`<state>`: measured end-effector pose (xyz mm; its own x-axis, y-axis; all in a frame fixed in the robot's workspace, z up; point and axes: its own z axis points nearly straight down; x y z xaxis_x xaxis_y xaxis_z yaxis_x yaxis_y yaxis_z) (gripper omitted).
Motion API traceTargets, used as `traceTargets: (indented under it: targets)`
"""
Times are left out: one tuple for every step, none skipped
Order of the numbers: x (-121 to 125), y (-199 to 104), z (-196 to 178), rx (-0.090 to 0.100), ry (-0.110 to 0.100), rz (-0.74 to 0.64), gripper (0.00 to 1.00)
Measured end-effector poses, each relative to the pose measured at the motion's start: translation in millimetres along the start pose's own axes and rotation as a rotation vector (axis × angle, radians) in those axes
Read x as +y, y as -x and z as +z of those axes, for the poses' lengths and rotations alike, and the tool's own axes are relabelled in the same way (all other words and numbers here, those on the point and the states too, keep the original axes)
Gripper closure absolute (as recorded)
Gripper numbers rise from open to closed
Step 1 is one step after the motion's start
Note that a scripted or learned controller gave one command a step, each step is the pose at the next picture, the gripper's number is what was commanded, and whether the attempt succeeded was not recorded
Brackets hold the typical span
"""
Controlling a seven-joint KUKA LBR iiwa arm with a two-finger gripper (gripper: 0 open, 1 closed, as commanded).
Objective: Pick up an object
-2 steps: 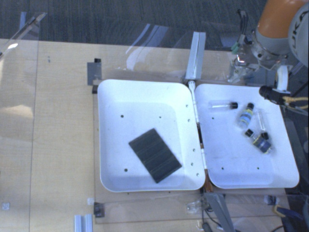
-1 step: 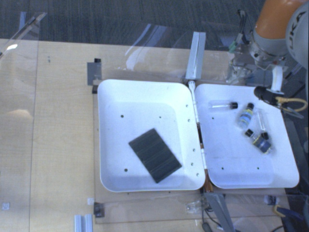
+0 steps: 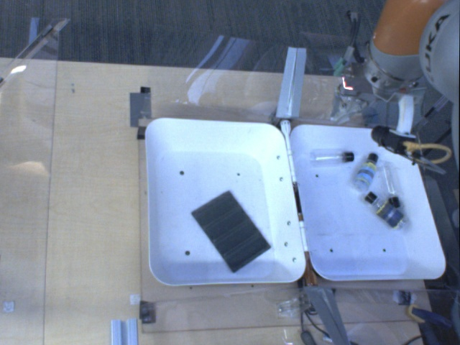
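the arm [image 3: 417,27] hangs above the far right corner of the table [image 3: 72,192], back of the right bin [image 3: 374,261]. its hand [image 3: 352,85] is a blur of grey metal, so i cannot tell how it is set or whether it has hold of anything.

the likeliest pickings lie in the right bin: small bottles [image 3: 366,169] and a clear tube [image 3: 332,157], bunched toward the far right wall. a straight drop over one bottle, well off the rim, seems wisest.

the left bin [image 3: 165,149] holds a dark flat pad [image 3: 231,230] with open floor all round.

Bright, even light; soft, slightly blurred
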<state>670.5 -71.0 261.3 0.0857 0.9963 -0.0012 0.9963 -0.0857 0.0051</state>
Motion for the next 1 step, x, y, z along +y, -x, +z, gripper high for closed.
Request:
traceTargets:
  targets:
    - [-1.1, -9.9, 3.3, 0.000, -0.002, 0.005, 1.00]
